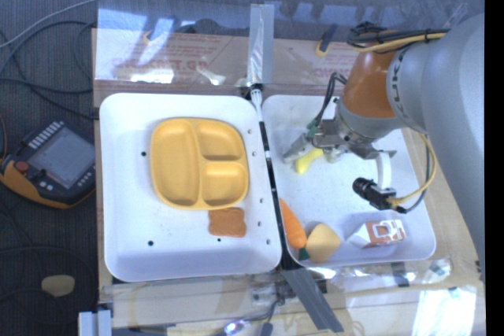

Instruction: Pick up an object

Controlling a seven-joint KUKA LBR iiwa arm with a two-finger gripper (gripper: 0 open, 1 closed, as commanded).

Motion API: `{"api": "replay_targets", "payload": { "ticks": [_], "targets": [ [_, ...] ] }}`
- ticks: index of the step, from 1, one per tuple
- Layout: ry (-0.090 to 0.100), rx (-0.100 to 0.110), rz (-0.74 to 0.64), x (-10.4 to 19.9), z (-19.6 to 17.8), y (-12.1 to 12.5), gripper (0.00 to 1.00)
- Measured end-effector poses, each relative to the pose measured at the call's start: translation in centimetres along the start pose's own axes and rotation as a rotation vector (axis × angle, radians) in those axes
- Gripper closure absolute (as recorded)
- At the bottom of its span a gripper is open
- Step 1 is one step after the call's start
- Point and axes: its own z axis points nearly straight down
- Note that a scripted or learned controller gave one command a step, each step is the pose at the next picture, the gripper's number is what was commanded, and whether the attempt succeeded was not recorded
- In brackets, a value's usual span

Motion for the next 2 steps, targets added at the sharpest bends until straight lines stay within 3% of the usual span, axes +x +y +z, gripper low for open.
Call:
{"api": "replay_targets", "payload": {
  "ticks": [1,2],
  "targets": [
    [0.002,-0.002,0.000,0.0,-1.0,0.1,1.00],
    [0.003,0.013,-0.064,3.7,-15.3,-8.9,1.00]
  ]
}}
